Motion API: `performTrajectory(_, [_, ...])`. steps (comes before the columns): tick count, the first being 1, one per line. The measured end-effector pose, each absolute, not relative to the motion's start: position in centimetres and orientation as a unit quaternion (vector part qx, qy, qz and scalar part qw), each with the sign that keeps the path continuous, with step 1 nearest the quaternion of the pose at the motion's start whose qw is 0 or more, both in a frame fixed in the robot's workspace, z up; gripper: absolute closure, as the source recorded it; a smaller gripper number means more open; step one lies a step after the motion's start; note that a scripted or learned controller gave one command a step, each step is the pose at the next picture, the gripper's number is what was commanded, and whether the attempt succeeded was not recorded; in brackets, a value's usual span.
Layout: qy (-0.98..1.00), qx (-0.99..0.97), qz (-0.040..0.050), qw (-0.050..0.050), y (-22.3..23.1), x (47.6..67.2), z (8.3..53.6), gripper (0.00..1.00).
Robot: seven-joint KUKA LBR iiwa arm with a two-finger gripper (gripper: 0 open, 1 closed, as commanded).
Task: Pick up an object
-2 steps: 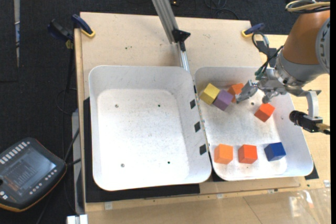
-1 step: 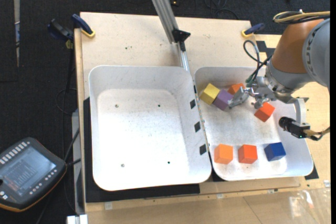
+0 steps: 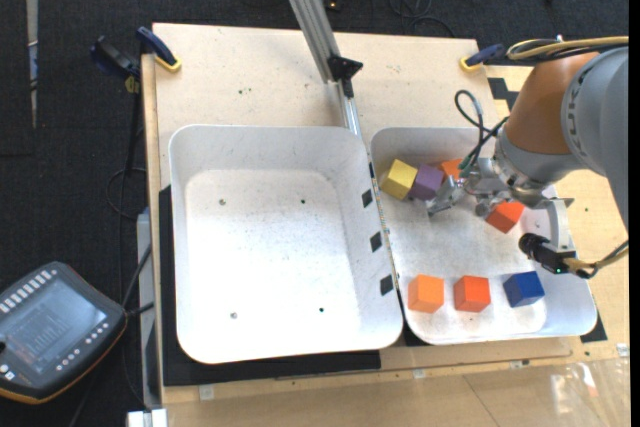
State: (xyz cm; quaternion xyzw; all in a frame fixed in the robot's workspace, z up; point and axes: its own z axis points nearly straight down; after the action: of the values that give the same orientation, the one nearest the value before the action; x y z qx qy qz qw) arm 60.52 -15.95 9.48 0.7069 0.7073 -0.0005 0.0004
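I set the gripper (image 3: 462, 198) low in the right bin (image 3: 570, 315) by the purple cube (image 3: 428, 181) for a pick; jaw state: can't tell.

A pale wooden bench (image 3: 250, 75) carries two shallow white bins side by side: the left bin (image 3: 270, 240) and the right bin (image 3: 560, 320), edges touching.
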Motion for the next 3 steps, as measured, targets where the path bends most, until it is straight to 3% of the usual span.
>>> performTrajectory(1, [0.707,0.707,0.0003,0.001,-15.9,60.6,10.6,1.00])
performTrajectory(3, [0.708,0.706,0.0021,0.004,-14.4,60.1,22.3,1.00])
